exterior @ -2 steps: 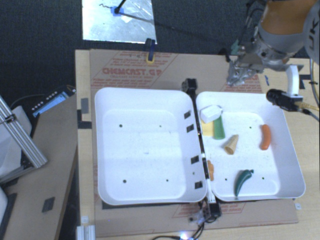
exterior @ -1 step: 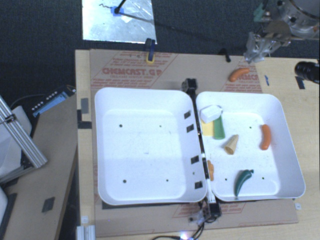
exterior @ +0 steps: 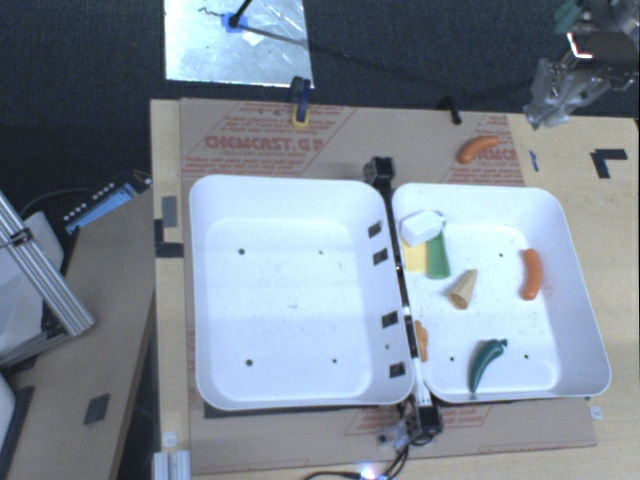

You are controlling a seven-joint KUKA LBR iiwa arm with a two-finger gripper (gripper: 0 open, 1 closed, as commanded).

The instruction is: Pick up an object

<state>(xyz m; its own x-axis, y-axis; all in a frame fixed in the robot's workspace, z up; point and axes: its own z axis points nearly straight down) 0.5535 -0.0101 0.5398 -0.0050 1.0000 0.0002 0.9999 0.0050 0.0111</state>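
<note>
At the top right corner of the view, the tool [exterior: 560,93] hung above the dark floor just past the tabletop's [exterior: 170,268] far edge, well apart from both bins; whether it was open or closed could not be told, and nothing showed in its grip

On the tabletop lay a brown board [exterior: 260,138] with red print, carrying two white bins side by side. Nothing but small dark specks showed in the left bin [exterior: 290,298]. The right bin [exterior: 570,268] held the loose objects: a white block [exterior: 421,227] near its top left, with a green piece [exterior: 438,258] just below it and a yellow piece [exterior: 415,258] beside that, against the dividing wall. A tan cone [exterior: 462,289] lay near the bin's middle, just below and right of the green piece. An orange sausage [exterior: 531,273] lay toward the right wall, roughly upright in the view. A dark green pepper [exterior: 485,363] lay near the front of the bin, below the cone. A small orange bit [exterior: 421,340] sat against the divider on the left side

Outside the bins, a second orange sausage [exterior: 478,149] rested on the board beyond the right bin's far rim. A yellow and blue clamp [exterior: 300,103] sat at the board's far edge, and a shiny sheet [exterior: 235,28] lay on the floor behind it
</note>
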